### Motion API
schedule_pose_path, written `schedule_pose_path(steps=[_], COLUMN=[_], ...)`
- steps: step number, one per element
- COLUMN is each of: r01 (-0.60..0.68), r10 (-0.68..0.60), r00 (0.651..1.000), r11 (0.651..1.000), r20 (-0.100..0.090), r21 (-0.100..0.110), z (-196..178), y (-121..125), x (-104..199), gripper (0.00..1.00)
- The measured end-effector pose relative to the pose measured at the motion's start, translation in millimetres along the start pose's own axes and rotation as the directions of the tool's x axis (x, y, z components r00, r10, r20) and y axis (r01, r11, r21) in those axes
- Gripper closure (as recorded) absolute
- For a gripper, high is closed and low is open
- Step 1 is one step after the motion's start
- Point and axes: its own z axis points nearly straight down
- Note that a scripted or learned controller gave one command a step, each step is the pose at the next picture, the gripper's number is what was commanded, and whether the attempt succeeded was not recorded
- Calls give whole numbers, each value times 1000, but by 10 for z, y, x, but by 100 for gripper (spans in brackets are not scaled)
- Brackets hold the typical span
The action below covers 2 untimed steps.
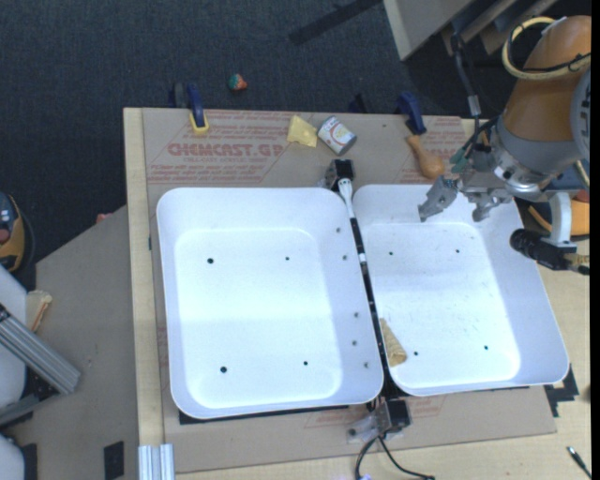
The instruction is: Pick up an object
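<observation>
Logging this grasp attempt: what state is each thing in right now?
gripper: open, holding nothing, above the far edge of the right bin
left bin: flat on the bench
tan scrap: lying at the right bin's left rim
yellow piece: lying on the bench beyond the bins

A dark blue-grey carpet [112, 56] covers the floor around the bench [141, 281], whose top is a pale brown board printed with faded red lettering and held at its far edge by blue clamps [196, 101]. A small coloured ball [238, 82] lies on the carpet beyond the bench, and a grey aluminium rail [37, 352] slants in at the lower left beside something white. Light is even and bright, with a beige piece of furniture [441, 23] at the top right corner.
</observation>
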Motion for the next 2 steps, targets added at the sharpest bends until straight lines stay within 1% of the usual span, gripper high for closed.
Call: schedule_pose_path(steps=[1,2], r01=[14,2], r10=[-14,-2], r00=[1000,1000], r11=[1000,1000], r20=[-2,2], r21=[-23,-7], z=[-1441,-1446], y=[290,267], x=[1113,1029], gripper=[0,100])
